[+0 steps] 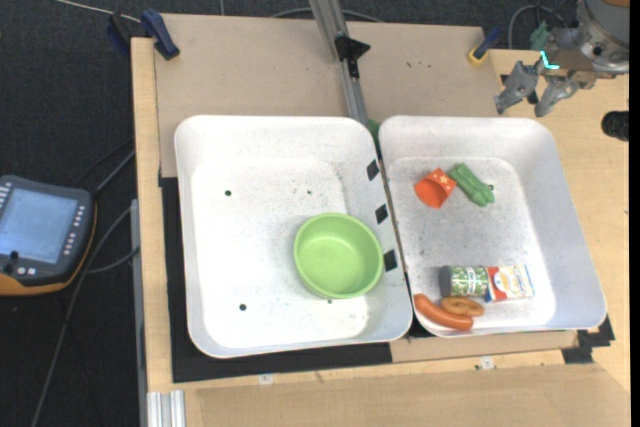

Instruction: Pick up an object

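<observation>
My gripper (532,95) hangs over the bench just beyond the far edge of the right bin (560,215), fingers spread open with nothing between them. In the right bin lie a small orange cup (434,189) on its side and a green pickle-shaped toy (471,184) beside it. Near the bin's front sit a small carton (487,283) with green and red print and an orange hot dog toy (446,311). A green bowl (338,255) stands in the left bin (230,215), near its front right corner.
A metal post (325,0) slants across the bench between the bins. Clamps sit at the bench's back corners, blue (158,33) at left and another (484,45) at right. A handheld pendant (40,233) lies off the bench at left.
</observation>
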{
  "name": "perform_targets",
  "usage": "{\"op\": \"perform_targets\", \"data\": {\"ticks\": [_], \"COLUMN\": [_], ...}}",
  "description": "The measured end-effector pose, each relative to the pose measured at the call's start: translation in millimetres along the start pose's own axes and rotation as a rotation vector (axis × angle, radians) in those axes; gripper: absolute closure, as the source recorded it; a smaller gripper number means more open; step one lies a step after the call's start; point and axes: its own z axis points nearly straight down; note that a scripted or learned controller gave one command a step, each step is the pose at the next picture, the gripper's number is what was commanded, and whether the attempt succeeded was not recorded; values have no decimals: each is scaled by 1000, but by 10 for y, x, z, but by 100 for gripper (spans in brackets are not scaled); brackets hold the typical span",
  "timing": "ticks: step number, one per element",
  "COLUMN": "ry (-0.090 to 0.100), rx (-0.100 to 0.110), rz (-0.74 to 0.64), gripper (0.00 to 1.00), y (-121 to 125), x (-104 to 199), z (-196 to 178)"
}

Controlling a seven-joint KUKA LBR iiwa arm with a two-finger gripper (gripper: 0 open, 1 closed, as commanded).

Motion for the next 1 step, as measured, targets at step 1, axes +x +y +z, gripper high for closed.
{"op": "perform_targets", "data": {"ticks": [1], "ry": [0], "rx": [0], "rz": [0], "gripper": [0], "y": [0], "x": [0], "z": [1]}}
